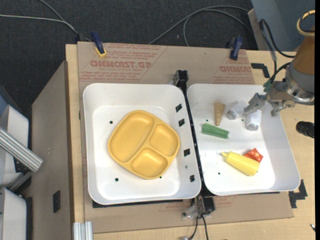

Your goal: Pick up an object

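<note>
- The gripper (252, 115) is seen above the right bin (282, 149), its fingers spread and nothing pinched between them.
- A green block (215, 131), a cone (219, 113) and a yellow bottle (241, 163) are left lying in that bin.
- A miss is risked: the fingers could be closed beside these objects.

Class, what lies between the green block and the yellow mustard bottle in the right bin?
In the camera view, bare white bin floor separates the green block from the yellow mustard bottle.

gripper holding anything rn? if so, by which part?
Cannot tell. The two-finger gripper hangs over the right white bin, near a small grey piece; nothing visibly sits between its fingers.
</note>
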You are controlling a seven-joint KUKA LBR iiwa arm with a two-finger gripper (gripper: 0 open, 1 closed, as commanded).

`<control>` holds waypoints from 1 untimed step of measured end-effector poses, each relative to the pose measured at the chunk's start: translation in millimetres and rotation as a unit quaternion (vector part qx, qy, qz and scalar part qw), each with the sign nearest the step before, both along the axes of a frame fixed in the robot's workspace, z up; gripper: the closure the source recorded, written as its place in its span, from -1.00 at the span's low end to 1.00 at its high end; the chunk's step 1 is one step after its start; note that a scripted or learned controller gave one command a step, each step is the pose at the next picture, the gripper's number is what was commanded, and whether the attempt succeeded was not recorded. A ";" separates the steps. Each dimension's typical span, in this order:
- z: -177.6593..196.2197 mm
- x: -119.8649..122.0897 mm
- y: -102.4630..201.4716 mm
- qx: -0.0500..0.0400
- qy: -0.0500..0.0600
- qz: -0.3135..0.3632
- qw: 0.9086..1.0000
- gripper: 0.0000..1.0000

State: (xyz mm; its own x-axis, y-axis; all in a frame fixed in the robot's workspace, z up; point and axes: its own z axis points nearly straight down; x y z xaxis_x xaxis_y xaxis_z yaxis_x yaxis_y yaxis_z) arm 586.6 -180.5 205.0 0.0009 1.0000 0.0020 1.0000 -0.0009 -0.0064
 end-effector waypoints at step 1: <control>-59.0 4.1 8.1 0.000 0.000 0.001 1.000 -1.00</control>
State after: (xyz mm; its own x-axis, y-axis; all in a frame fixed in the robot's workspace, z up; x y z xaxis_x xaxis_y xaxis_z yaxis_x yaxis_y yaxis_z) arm 590.7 -172.4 146.0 -0.0013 1.0000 0.0029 1.0000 0.0013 -0.0060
